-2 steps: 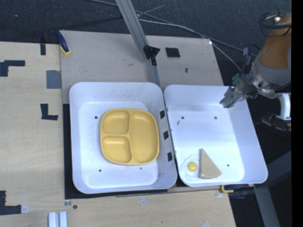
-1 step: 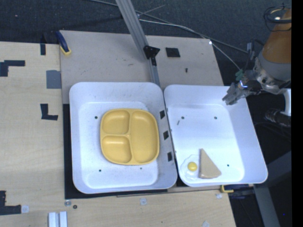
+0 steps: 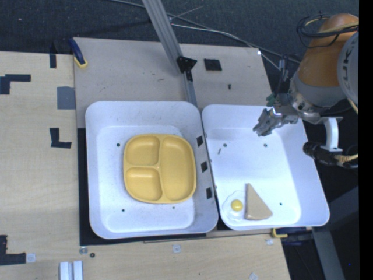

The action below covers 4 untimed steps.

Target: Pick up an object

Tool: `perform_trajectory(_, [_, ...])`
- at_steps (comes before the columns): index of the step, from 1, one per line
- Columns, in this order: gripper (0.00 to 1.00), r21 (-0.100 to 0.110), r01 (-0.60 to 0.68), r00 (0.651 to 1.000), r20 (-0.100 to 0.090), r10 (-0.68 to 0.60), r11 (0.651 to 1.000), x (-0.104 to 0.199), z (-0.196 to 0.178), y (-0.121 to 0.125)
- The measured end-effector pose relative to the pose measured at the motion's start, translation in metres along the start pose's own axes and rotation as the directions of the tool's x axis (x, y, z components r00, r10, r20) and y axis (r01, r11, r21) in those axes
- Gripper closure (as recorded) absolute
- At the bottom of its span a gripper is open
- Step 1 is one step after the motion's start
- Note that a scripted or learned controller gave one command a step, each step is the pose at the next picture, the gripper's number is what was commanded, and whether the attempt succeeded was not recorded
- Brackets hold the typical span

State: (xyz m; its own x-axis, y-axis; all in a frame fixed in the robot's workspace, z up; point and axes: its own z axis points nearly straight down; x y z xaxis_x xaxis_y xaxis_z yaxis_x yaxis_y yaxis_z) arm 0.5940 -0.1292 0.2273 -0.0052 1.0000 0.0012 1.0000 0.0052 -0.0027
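Observation:
A tan wedge-shaped piece (image 3: 256,203) lies in the near part of the right bin (image 3: 291,168). Just left of it sits a small white disc with a yellow centre, like a toy fried egg (image 3: 235,206). My gripper (image 3: 265,124) hangs over the far part of the right bin, well above and beyond both pieces. Nothing shows between its dark fingers. The grey arm with its orange band (image 3: 326,51) comes in from the upper right.
A yellow divided plate (image 3: 159,168) with three compartments lies in the left bin (image 3: 105,156). A slanted metal pole (image 3: 166,31) crosses the bench behind the bins. Cables run near the arm at the right edge.

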Motion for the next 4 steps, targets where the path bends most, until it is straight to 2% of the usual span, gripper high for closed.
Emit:
perform_trajectory(1, [1.00,0.000,0.000,1.000,0.000,0.000,1.000,0.051,-0.006,-0.021])
perform_trajectory(3, [1.00,0.000,0.001,1.000,0.000,-0.001,1.000,0.152,0.007,-0.032])
perform_trajectory(4, [1.00,0.001,0.003,1.000,-0.001,-0.003,1.000,0.210,0.000,-0.054])
